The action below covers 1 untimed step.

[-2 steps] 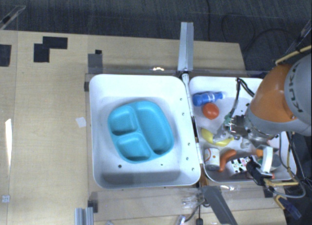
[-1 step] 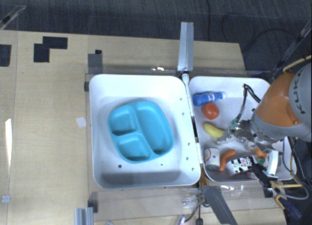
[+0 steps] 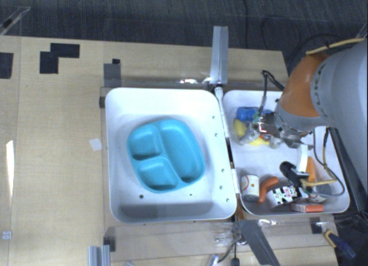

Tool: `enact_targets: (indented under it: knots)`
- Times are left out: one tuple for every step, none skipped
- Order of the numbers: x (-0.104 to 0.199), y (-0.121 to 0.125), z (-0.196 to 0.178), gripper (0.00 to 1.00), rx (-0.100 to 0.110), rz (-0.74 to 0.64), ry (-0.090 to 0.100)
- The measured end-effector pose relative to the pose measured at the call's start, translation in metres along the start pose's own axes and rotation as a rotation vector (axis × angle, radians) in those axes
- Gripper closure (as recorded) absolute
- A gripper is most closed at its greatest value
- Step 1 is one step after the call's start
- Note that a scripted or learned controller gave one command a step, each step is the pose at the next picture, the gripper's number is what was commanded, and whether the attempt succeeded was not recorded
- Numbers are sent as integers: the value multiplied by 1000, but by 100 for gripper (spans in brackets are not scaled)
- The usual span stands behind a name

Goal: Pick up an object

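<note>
We are hanging our jaws (image 3: 260, 128) over the toys (image 3: 248, 126) in the right bin (image 3: 343, 201); whether they are gripping anything, we cannot tell.

My own arm (image 3: 328, 95) is blocking the right bin's (image 3: 344, 201) far half. Clutter (image 3: 287, 190) is crowding that bin's near edge, leaving a thin bare strip mid-bin. In the left bin (image 3: 115, 161), the blue tray (image 3: 165, 154) is filling the centre; its margins are lying open.

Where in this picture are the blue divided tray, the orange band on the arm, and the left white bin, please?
blue divided tray (image 3: 167, 154): camera view, on its central ridge.
orange band (image 3: 300, 91): camera view, on its middle.
left white bin (image 3: 167, 210): camera view, on its near wall.
</note>
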<state>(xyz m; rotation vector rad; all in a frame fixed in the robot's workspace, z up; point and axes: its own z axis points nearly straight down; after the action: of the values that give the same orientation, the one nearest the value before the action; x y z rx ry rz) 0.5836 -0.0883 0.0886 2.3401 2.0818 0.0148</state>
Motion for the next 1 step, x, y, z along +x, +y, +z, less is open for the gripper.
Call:
enact_targets:
  knots:
    - [2,1,-10,100,1,-7,2]
